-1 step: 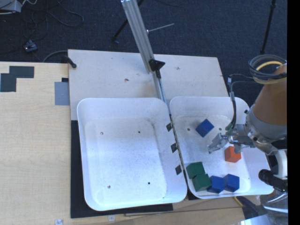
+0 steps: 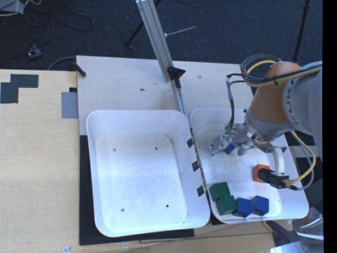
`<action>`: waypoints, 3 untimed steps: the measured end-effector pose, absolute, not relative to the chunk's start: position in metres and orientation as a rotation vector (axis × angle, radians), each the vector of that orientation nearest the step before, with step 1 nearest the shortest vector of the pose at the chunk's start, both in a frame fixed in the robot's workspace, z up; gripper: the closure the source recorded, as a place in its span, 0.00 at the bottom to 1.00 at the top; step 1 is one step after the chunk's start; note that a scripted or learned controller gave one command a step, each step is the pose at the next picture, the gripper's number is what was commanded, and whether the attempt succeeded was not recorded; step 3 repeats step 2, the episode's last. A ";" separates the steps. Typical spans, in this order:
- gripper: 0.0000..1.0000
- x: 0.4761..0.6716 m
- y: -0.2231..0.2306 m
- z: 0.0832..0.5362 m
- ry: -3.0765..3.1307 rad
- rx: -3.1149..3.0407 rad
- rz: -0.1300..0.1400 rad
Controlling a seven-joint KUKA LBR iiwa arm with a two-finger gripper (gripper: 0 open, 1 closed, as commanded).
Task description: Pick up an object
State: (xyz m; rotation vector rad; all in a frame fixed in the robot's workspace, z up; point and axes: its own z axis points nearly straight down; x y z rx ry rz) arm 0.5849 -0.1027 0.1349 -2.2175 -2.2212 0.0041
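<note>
In the right bin (image 2: 295, 207), the end effector (image 2: 230, 147) has its fingers pinching a small blue block (image 2: 229, 148), which looks dark blue and square, above the bin floor near the middle.

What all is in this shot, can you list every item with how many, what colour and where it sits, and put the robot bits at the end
White bins: 2, side by side on the bench; left bin, right bin.
Green blocks: 2, touching, near edge of the right bin.
Blue blocks: 2, beside the green ones, same edge.
Small blue block: 1, between the gripper's fingers, right bin.
Orange block: 1, right side of the right bin, partly hidden.
Metal rail: 1, silver, slanting behind the bins.
Arm: 1, grey and orange, from the right.
Gripper: 1, over the right bin.
</note>
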 end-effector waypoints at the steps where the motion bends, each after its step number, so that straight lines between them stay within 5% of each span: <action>1: 0.00 0.642 -0.111 0.088 -2.227 -2.217 0.000; 2: 1.00 0.640 -0.110 0.100 -2.231 -2.208 0.006; 3: 1.00 0.640 -0.110 0.100 -2.231 -2.208 0.006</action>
